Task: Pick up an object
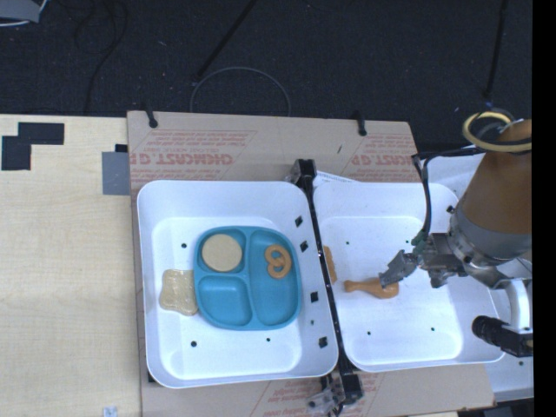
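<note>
Camera view: I see pincer (395, 274) low in right white bin (439, 341), touching orange-brown drumstick-shaped toy (373, 287); grip state unclear.

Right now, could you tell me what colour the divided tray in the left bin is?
The tray is blue, with three compartments; the camera view shows it clearly.

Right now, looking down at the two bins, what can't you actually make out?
- Gripper: too small and dark to tell whether it is touching the orange toy.
- Beige piece by the divider: partly hidden behind the bin wall.
- Arm: cut off at the right.
</note>
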Motion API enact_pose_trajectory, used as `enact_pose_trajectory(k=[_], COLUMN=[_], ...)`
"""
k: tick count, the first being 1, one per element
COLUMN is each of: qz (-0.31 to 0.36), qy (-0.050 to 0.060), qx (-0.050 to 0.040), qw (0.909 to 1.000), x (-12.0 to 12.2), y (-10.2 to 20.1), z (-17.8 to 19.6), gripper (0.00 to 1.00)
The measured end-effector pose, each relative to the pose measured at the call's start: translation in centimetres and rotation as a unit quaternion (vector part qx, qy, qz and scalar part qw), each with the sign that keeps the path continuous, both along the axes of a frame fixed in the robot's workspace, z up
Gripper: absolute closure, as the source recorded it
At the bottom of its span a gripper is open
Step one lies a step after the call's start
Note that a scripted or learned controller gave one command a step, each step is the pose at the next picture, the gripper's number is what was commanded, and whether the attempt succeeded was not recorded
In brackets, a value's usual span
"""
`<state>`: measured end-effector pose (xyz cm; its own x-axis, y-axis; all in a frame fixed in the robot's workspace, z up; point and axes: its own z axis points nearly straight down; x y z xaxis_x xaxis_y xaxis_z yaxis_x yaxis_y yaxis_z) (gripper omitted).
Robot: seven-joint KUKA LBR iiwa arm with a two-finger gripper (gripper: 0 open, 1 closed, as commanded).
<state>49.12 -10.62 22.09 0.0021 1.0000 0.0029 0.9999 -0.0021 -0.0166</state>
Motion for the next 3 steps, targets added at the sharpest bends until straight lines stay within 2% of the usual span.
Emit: enact_pose_trajectory(k=[1,3], qz=[0.001,0.001], qy=[-0.006,-0.004], qx=[-0.0007,0.0], qw=[1.0,1.0], x=[0.3,0.1], y=[0.0,0.9], z=[0.6,-12.1], gripper=[0.0,0.0])
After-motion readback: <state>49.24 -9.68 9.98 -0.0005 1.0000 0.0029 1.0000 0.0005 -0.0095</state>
